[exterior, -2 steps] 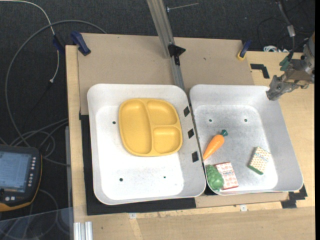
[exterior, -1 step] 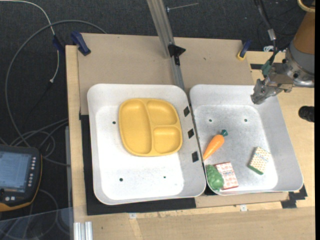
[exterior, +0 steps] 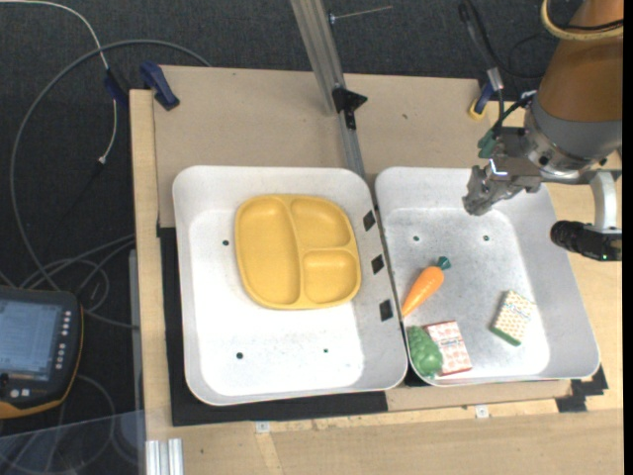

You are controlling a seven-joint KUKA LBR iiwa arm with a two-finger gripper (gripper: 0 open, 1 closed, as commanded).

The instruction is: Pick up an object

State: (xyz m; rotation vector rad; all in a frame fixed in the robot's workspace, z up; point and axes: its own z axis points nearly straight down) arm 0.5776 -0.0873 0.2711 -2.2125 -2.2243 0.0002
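Note:
In the right bin (exterior: 554, 255) lie a toy carrot (exterior: 424, 287) with a green top, a small red and white box (exterior: 450, 347) beside a green toy vegetable (exterior: 424, 352), and a patterned sponge-like block (exterior: 513, 317). My gripper (exterior: 482, 195) hangs over the bin's far part, well behind the carrot and apart from every object. Nothing shows between its fingers.
The left bin (exterior: 198, 295) holds a yellow divided plate (exterior: 297, 250). A metal post (exterior: 321, 38) rises behind the gap between the bins. A blue clamp (exterior: 158, 85) grips the bench's far left corner. A tablet (exterior: 35, 349) rests on the floor at left.

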